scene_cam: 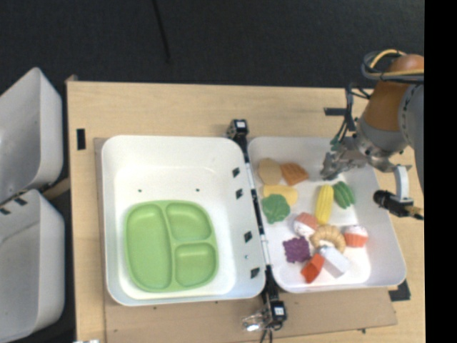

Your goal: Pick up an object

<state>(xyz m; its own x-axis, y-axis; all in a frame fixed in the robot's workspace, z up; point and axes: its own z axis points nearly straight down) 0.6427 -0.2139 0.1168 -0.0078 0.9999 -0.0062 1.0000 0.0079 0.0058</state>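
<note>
My claw (pixel 334 164) hangs over the right bin (pixel 385 263), how wide I cannot tell, with nothing gripped yet; next I judge I must drop onto the corn (pixel 324 202) just below.

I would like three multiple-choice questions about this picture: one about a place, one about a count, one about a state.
1. Where does the green divided plate lie?
A. In the left bin
B. In the right bin
C. On the bare bench

2. How many compartments does the plate have?
A. Two
B. Three
C. Five

3. Where is the claw now?
A. Above the plate
B. Outside both bins
C. Over the right bin's far part, near the corn cob

Key:
1 A, the plate rests on the floor of the left bin.
2 B, one long section and two smaller ones show.
3 C, the claw hangs over the right bin, just beyond the corn cob.
</note>
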